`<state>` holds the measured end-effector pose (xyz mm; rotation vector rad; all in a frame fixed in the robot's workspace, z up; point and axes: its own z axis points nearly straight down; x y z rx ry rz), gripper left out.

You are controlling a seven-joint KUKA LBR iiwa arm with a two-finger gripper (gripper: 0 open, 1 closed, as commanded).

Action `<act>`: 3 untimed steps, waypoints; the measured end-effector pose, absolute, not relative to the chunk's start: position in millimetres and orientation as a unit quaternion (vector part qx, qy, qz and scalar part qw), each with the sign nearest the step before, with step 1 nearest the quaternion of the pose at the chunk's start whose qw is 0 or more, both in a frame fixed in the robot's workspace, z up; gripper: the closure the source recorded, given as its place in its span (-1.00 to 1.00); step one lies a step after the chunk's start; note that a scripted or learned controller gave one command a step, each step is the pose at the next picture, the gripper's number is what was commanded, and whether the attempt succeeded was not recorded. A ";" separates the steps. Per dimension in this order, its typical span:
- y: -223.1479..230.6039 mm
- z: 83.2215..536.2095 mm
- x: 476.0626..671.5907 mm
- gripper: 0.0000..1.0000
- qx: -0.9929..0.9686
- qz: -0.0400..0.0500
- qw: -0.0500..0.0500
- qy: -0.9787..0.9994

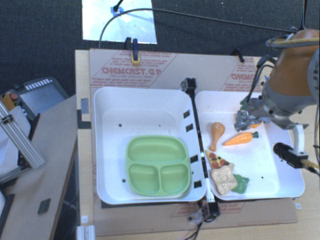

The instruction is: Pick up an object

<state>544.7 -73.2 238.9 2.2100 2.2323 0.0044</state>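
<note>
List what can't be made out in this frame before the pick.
- Gripper, camera view: small and blurred against the right bin; finger state and contact with the carrot can't be told.
- Arm: cut off by the right edge.
- Green item: partly under the toast; identity unclear.
- Pizza slice: lower end overlapped by the toast.
</note>
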 end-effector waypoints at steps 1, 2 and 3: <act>-16.3 246.3 548.8 1.00 0.703 0.002 0.000 0.711; 29.6 237.2 561.8 1.00 0.704 0.001 0.000 0.710; 73.6 229.5 563.0 1.00 0.704 0.001 0.000 0.710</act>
